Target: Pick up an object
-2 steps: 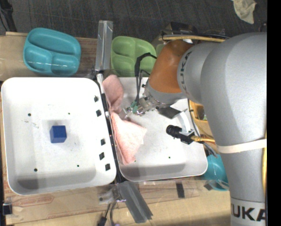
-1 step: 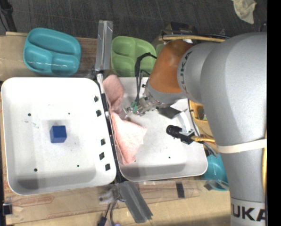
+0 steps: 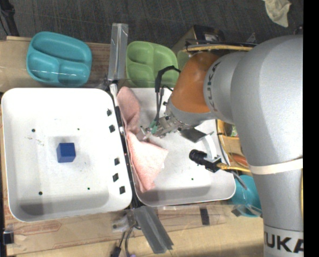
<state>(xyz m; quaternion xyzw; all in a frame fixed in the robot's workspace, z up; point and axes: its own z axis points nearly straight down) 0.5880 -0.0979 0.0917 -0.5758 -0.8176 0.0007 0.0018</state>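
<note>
Small blue cube [image 3: 66, 151] in left bin [image 3: 42, 181]; crumpled pink cloth [image 3: 147, 155] in right bin [image 3: 183, 173]

Arm [image 3: 266, 100] hides cloth [image 3: 149, 157] edge (seemingly).

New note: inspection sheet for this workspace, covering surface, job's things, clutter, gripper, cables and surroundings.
surface: wooden bench bearing left bin and right bin, side by side.
job's things: blue cube in left bin; pink cloth along right bin's left wall.
clutter: teal tray and green tray beyond the bins.
gripper: gripper down at the cloth, in right bin.
cables: black cable looping at the wrist.
surroundings: dark floor; pale rag on it.
</note>
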